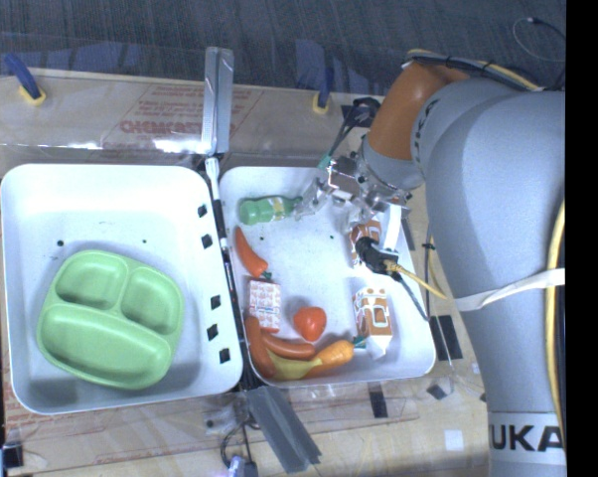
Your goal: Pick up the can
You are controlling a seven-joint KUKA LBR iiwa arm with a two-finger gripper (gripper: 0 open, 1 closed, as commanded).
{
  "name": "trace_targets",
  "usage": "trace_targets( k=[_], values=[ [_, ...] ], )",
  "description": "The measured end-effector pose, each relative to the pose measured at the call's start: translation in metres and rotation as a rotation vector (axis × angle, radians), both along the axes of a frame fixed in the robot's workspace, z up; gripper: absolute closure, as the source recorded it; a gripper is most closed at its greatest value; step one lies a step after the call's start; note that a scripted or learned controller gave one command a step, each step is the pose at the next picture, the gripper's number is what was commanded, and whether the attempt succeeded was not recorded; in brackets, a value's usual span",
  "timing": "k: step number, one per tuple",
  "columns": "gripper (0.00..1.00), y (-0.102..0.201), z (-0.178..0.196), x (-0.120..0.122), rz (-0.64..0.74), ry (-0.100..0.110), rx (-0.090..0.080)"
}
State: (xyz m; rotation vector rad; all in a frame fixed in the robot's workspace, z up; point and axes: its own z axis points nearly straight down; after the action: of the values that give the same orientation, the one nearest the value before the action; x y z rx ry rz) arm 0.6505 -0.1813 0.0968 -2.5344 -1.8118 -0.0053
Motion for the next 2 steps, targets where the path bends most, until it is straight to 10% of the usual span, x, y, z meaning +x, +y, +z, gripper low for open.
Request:
trace_targets(
  k=[2],
  values=[
    [0.00,-0.0028,-0.0014,-0.0012,0.064,-0.010,-0.002]
  ],
)
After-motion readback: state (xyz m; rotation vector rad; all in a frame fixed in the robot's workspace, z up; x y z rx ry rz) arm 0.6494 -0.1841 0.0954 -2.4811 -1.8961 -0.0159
